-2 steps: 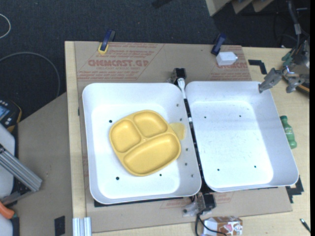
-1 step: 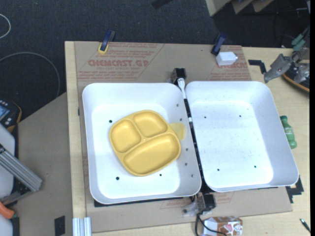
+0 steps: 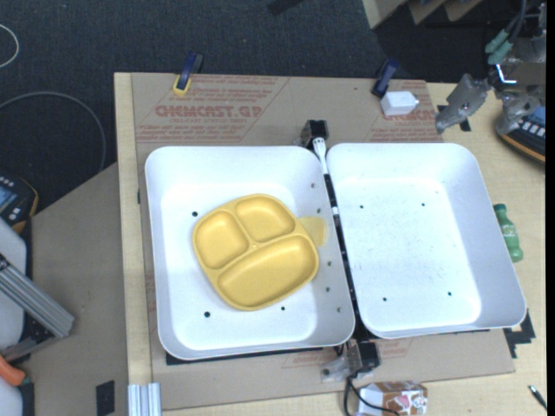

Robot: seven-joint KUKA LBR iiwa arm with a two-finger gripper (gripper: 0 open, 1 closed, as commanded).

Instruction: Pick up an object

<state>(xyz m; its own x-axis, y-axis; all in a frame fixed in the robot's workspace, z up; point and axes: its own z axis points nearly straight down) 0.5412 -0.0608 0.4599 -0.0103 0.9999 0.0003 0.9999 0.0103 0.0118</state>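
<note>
- A yellow divided plate (image 3: 254, 250) lies flat in the left bin (image 3: 165, 302), roughly at its middle and slightly toward the right wall.
- The plate has three compartments: two smaller ones on its far side and one large one on its near side.
- A small pale yellow piece (image 3: 314, 229) lies just beside the plate's right edge, touching or nearly touching it; I cannot tell what it is.
- The right bin (image 3: 468, 302) sits just beside the left one, their inner walls meeting along a dark divider strip (image 3: 334, 224).
- The gripper (image 3: 457, 104) hangs at the far right, beyond the far right corner of the right bin and well apart from the plate.
- Whether it is released or clenched I cannot tell; it is small and blurred, and nothing is seen in it.
- Both bins rest on a brown cardboard sheet (image 3: 243, 107) with red printing on its far part.
- A blue and yellow clamp (image 3: 186, 74) holds the sheet's far left edge.
- A small white block (image 3: 399, 103) lies on the sheet far of the right bin.
- A green object (image 3: 509, 231) lies just beside the right bin's right wall.
</note>
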